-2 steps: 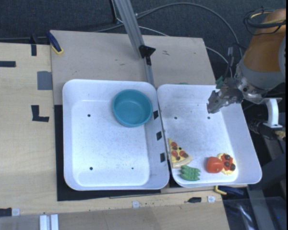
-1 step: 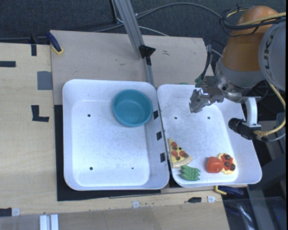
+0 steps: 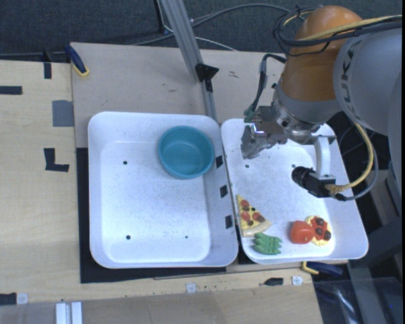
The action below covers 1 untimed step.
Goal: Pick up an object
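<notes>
My gripper [image 3: 251,147] hangs over the far left part of the right bin [image 3: 283,181], with nothing visible between its fingers. A pizza slice toy [image 3: 250,217] lies near that bin's front left, well in front of the gripper. A green toy [image 3: 267,244] sits just in front of the pizza slice. A red and yellow toy [image 3: 309,231] lies at the bin's front right. A blue bowl [image 3: 185,152] stands in the far right part of the left bin [image 3: 121,201], to the left of the gripper.
A grey metal pole [image 3: 187,39] slants down from the top to the gap between the bins. Black cables [image 3: 324,184] and a black connector hang off the wrist over the right bin. A blue and yellow clamp [image 3: 77,61] sits at the bench's far left corner.
</notes>
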Tool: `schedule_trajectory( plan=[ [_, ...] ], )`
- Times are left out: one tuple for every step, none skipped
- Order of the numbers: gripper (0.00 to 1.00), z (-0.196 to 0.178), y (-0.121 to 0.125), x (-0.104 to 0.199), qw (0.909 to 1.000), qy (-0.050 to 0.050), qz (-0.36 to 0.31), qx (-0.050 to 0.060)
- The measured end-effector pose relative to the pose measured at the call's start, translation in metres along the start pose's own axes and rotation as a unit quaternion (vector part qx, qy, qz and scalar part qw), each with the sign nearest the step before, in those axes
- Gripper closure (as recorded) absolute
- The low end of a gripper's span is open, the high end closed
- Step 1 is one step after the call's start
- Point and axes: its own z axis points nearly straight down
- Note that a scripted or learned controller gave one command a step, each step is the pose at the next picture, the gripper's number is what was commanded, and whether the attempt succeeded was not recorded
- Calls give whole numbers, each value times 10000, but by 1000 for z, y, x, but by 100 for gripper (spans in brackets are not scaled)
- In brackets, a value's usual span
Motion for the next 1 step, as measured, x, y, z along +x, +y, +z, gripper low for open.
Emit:
schedule_trajectory(
  plan=[
    [100,19,1,54,10000,-4,3,7]
  ],
)
